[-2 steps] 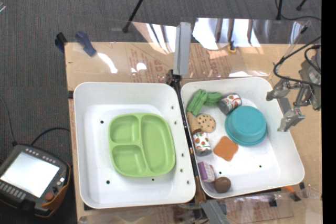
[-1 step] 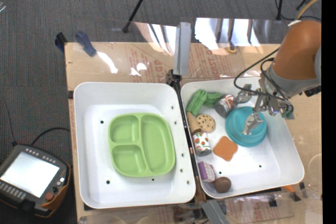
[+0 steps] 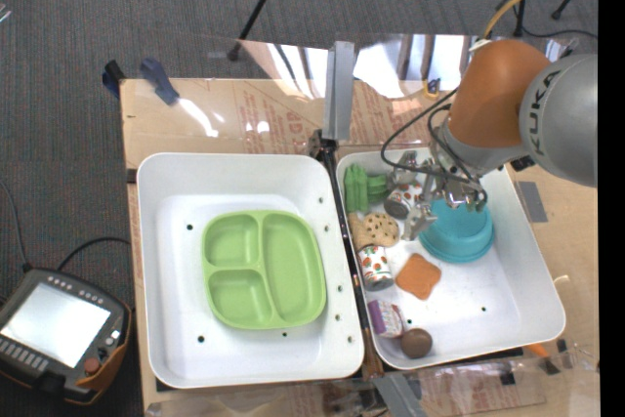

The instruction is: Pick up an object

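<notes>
Overhead slanted view of the table [image 3: 195, 112] with two white bins. The arm [image 3: 547, 112] reaches in from the right and its gripper [image 3: 430, 195] hangs low over the upper part of the right bin [image 3: 527, 308], above a small cluster of objects. Whether the jaws are wide or narrow cannot be told: wrist hardware and cables cover them, and no object is visibly between them.

Step in hand, as judged: the approach and descent onto a target, with no grasp yet established. The next move calls for settling on a single item and closing on it without nudging its close neighbours.

Candidate objects, all in the right bin: a teal bowl [image 3: 461, 231], inverted, just beside the gripper; a green block [image 3: 359, 186] at the bin's upper left; a speckled cookie [image 3: 375, 229]; a small patterned can [image 3: 374, 267]; an orange slice-shaped piece [image 3: 419, 275]; a purple packet [image 3: 387, 317]; and a brown rounded object [image 3: 416, 343] near the front rim. The left bin [image 3: 166, 210] carries a green divided plate [image 3: 264, 269], well apart from the gripper.
</notes>
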`<state>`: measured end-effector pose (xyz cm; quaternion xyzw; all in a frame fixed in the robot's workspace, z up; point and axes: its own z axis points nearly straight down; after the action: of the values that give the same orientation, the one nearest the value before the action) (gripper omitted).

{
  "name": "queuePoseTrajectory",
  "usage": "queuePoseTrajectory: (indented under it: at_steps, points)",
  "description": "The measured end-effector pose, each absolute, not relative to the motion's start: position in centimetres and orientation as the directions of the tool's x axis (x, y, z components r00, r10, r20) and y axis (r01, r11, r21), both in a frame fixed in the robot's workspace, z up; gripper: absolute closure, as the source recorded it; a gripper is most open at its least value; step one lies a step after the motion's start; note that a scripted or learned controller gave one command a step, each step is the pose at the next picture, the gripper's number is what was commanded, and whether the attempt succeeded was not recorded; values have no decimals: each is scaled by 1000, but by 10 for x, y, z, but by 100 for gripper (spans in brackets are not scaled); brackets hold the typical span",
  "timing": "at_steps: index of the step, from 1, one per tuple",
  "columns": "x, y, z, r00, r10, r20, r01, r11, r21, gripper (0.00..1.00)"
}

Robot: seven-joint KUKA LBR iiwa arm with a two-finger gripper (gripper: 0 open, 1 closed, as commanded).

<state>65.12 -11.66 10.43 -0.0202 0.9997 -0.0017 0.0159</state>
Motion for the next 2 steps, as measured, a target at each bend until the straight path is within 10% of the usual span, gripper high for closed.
queuePoseTrajectory:
  at_steps: [2]
  points:
    - [639, -82, 90, -989, 146, -4, 146, 989, 0, 0]
